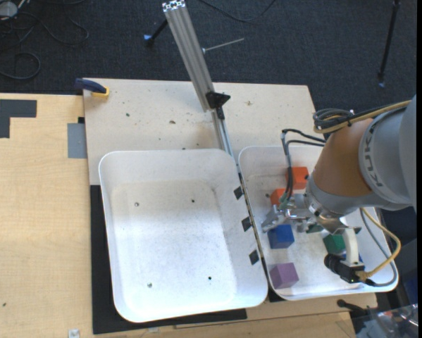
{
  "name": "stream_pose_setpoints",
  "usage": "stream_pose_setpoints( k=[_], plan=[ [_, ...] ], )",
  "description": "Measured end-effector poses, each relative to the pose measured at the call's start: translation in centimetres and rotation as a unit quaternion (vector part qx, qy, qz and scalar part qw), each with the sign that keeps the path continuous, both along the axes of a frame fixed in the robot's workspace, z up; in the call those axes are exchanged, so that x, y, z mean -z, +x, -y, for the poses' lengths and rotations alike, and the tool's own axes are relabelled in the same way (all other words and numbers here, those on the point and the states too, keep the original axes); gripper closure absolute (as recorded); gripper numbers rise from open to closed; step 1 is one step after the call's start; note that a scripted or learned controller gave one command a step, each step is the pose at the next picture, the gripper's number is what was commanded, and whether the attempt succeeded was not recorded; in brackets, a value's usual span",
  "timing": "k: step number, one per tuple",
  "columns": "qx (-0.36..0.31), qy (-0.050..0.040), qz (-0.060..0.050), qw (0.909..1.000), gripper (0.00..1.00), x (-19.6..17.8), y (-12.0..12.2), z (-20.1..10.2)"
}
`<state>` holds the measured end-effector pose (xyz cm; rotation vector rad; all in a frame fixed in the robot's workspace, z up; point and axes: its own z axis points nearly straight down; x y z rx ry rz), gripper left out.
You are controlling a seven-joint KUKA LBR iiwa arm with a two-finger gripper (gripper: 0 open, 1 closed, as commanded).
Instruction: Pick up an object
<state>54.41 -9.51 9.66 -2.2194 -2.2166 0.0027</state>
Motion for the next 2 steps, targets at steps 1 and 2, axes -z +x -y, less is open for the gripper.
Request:
stream_pose_setpoints(
  k=[1, 2],
  plan=[
    [0.003, -0.0005, 0.006, 1.0000, 0.00, 0.18, 0.30, 0.11],
    [0.006, -0.0002, 0.005, 1.0000, 1.00, -0.79, 0.25, 0.25]
  ],
)
